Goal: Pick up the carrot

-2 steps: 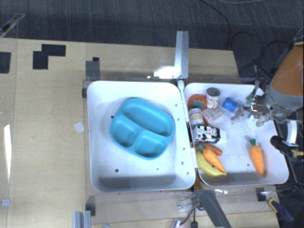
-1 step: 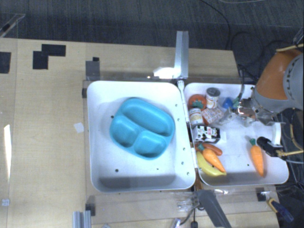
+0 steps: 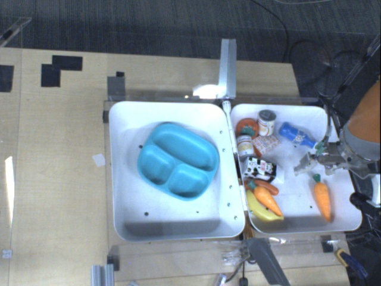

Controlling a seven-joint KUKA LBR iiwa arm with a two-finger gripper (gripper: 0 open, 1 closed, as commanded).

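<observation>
two orange toy carrots lay in the right white bin (image 3: 348,222); the lone tapered orange carrot (image 3: 322,200) looked light, stiff, slick, best pinched mid-body. the grey two-finger gripper (image 3: 314,159) hovered just above; i cannot tell its jaw state.

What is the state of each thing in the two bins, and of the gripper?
Blue divided plate: right way up in the left bin, nothing on it.
Carrot: lying loose in the right bin, near the right wall, not gripped.
Second carrot: lying across the banana.
Jar: upright, lid on.
Blue bottle: on its side.
Gripper: above the carrot, holding nothing.
</observation>
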